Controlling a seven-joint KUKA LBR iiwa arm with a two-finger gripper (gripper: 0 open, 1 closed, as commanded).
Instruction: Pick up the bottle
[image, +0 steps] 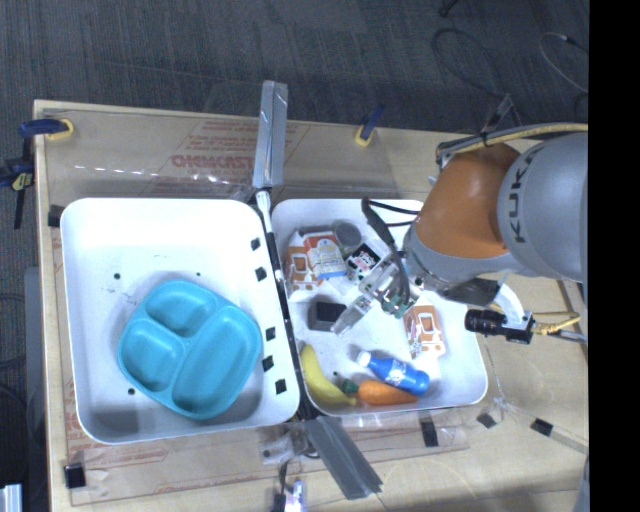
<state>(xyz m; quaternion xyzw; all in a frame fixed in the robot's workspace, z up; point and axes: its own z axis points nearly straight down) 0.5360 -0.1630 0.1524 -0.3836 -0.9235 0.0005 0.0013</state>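
Note:
The bottle (396, 372) is blue with a white cap and lies on its side near the front of the right bin (470, 385). My gripper (366, 299) hangs over the middle of that bin, up and to the left of the bottle and apart from it. Its fingers (347, 318) slant down to the left toward a small black block (323, 313), and nothing shows between them. The grey arm with its orange band (462, 210) reaches in from the right.
In the right bin a carrot (384, 394) lies just below the bottle, with a banana (320, 378) at the front left. Small cartons (313, 258) sit at the back and another carton (425, 332) on the right. The left bin (90, 260) holds a blue divided plate (190, 346).

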